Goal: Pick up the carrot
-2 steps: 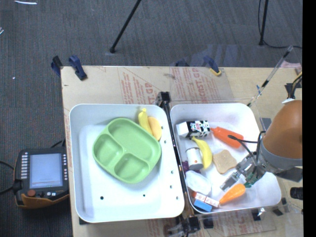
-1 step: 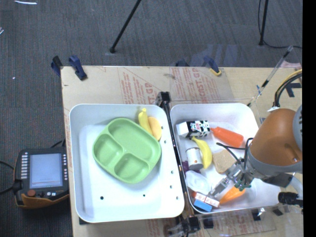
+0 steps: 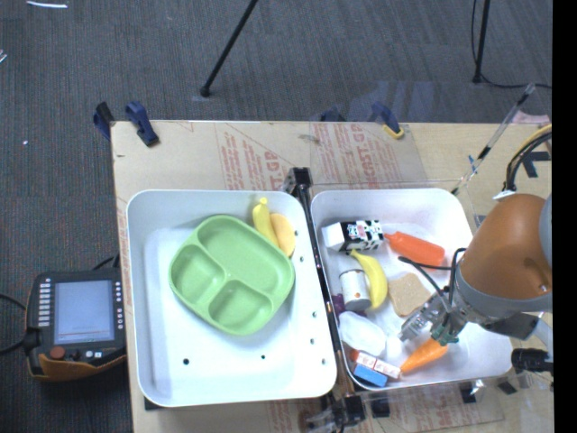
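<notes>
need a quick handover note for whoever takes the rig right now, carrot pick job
Pincer: low in the right bin, at the thick end of the carrot; its grip cannot be made out.
Carrot: lying near the right bin's front wall, beside a red and blue box.
A second orange item lies toward the back of that bin.
Done: arm is down at the carrot.
Left: confirm the grasp, then lift the carrot.

The carrot (image 3: 424,357) is small and orange, with a bit of green at its thick end. It lies flat on the white floor of the right bin, near the front edge. It is slanted, with its thin tip pointing down and to the left.
</notes>
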